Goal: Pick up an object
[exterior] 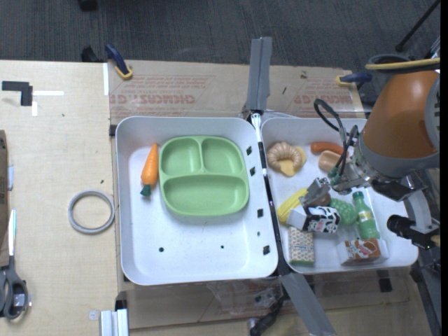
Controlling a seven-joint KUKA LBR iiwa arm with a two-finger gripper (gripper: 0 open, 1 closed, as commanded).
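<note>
On the far left of the bench lie a pair of scissors (12,285) and, a little further in, a roll of tape (92,211) lying flat on the wood. The left bin (133,236) holds a toy carrot (149,168) lying just beside the left edge of a green divided plate (204,176). The right bin (399,257) is crowded: a croissant (287,157) near its back left, a corn cob (290,204) below it, a small cracker box (302,247) at the front, and a cow-patterned milk carton (320,220) touching the corn. Further right are an orange sausage (326,147) at the back, a green bottle (364,216) lying among the toys, and a snack packet (362,250) in front. The gripper (318,192) hangs low over the middle of this bin, just above the milk carton and corn; how far apart its fingers stand cannot be told, nor whether anything is in them.
</note>
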